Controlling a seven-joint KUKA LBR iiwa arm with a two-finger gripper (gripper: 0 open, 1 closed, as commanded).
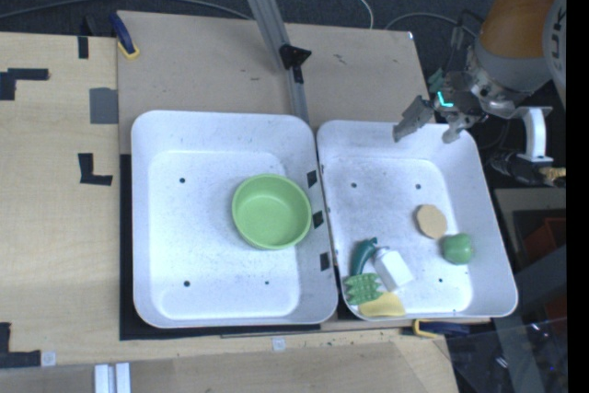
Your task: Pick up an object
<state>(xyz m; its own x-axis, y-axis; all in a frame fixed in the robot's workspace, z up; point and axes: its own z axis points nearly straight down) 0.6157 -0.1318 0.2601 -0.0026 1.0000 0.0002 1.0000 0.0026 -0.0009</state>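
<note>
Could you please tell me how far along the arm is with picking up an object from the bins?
Nothing looks picked yet. The end effector hangs open at the right bin's far edge with nothing between its fingers. The tan disc, green ball, teal and green brush, white block and yellow piece lie in that bin; the green bowl sits in the left bin. Descending, grasping and lifting remain.

Matt green plastic bowl (271, 213), speckled white plastic bins (166, 198)
</note>
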